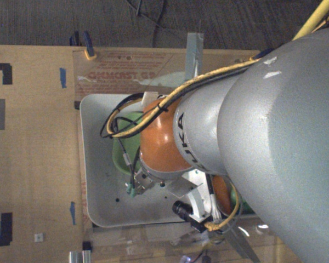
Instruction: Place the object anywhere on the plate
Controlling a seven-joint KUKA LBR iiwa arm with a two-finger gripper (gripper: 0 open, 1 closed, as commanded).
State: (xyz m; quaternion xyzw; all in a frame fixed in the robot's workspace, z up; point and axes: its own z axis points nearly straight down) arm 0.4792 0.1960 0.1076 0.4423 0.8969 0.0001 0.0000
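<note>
The big grey arm (263,147) reaches in from the right and covers much of the bin (98,163). Its orange band (159,141) sits right above the gripper (136,186). The gripper points down over the white bin floor, near the middle of the bin. The arm hides most of it, so I cannot tell if the gripper is wide or narrow, or if it holds a thing.

The green plate (122,149) lies in the bin, just up and left of the gripper. The band covers most of the plate. A small green bit (130,191) shows right at the gripper's left side. It is too small to tell what it is. The object may be under the arm; I cannot tell where it is.

Black and yellow cables (118,126) loop over the plate, above the gripper. Right of the gripper, under the arm, is an orange shape (221,195). The bin sits on the brown bench (33,163), far left of the gripper.
</note>
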